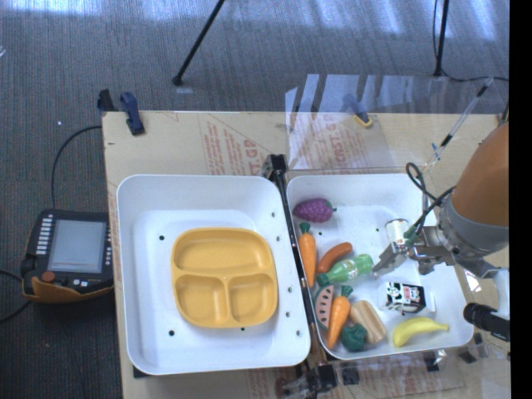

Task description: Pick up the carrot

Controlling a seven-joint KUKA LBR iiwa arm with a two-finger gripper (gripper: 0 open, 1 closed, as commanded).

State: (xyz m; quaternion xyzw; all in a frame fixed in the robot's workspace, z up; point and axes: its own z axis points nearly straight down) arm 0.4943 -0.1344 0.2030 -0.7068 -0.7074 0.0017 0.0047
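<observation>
A carrot (307, 254) with a green top lies lengthwise along the left wall of the right bin (366, 191). A second carrot (338, 319) lies lower down near the front, and a third orange carrot-like piece (335, 255) lies slanted beside the first. My gripper (392, 256) hangs over the middle of the right bin, to the right of the carrots and just above a green bottle (352, 267). No carrot sits in the gripper.
The right bin also holds a purple eggplant (313, 210), a small silver can (396, 232), a milk carton (405, 297), a banana (420, 331), a bread roll (368, 322), a watermelon slice (327, 293) and a green pepper (353, 337). A yellow divided plate (223, 284) lies in the left bin (141, 223).
</observation>
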